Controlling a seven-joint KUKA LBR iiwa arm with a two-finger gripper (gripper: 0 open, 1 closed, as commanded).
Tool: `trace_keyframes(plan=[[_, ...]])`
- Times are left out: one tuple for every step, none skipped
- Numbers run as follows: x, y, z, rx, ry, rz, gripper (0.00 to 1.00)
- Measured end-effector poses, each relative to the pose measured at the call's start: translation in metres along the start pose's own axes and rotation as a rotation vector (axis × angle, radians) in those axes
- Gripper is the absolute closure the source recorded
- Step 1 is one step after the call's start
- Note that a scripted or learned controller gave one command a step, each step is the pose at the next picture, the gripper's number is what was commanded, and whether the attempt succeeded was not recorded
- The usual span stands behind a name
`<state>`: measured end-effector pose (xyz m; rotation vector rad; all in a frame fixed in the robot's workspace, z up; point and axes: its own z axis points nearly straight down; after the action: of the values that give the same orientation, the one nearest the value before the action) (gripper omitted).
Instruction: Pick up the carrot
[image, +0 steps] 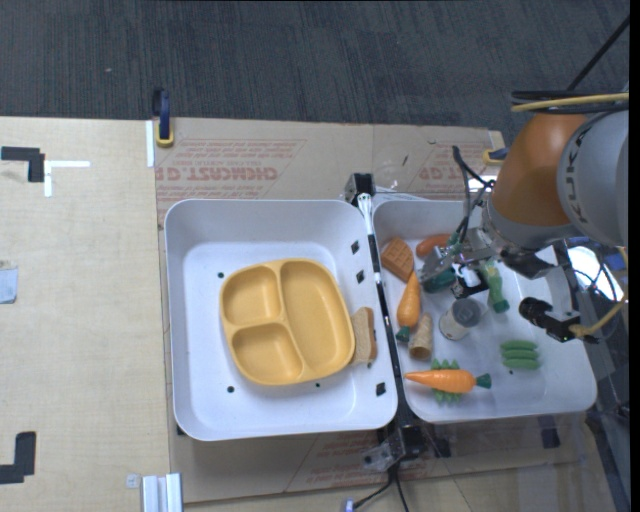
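the grey two-finger gripper (452, 272) is hovering low in the right white bin (560, 385), though i cannot tell how it is set. the orange toy carrot with green top (444, 380) is lying near that bin's lower edge, seemingly apart from the gripper.

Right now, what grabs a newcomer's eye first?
The yellow divided plate in the left bin, big and bright against the white. Next, the arm's orange band looming over the right bin, and the carrot lying near that bin's front edge, beside a cluster of toy food.
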<state>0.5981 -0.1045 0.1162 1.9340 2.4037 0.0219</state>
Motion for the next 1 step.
trace_keyframes(plan=[[0.0872,-0.0027,-0.0788,0.047,0.032,0.053,0.0]])
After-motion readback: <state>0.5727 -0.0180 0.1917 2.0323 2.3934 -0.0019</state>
